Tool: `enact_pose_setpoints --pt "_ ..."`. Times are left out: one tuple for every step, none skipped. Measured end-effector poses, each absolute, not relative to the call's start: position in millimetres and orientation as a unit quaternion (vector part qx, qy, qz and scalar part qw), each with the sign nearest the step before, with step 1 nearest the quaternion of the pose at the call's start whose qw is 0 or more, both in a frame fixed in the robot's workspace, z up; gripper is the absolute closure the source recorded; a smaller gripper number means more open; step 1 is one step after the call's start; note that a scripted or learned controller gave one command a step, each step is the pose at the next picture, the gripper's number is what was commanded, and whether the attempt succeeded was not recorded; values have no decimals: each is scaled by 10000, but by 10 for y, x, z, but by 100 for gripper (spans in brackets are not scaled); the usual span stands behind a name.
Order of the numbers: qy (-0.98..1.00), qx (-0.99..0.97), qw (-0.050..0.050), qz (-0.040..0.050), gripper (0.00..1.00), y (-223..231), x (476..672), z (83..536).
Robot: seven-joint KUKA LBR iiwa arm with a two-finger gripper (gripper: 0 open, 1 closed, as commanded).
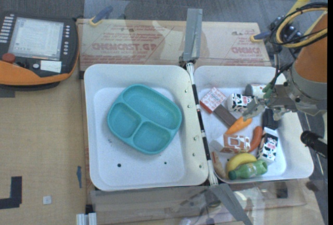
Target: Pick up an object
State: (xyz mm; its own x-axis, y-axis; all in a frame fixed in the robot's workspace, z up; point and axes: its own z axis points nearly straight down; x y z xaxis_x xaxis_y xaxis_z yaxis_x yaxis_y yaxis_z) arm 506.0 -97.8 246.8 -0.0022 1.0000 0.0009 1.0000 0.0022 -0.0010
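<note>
Under the gripper (264,110) lies a tapered orange carrot (239,125)

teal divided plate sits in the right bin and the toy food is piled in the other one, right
Not quite. The camera view shows the teal divided plate in the left bin; the toy food, such as the banana and carrot, is in the right bin.

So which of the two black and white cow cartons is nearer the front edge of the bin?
The cow carton beside the banana; the other carton lies further back.
</note>
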Motion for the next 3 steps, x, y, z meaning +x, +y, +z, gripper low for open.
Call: enact_pose_setpoints --pt "-7013 -7129 -47 -45 0 -1524 5460 1079" --pt "-6140 -7893 -7 -6 0 -1371 5835 1268" --pt "-6113 -7913 7 -135 0 -1579 5793 1052"
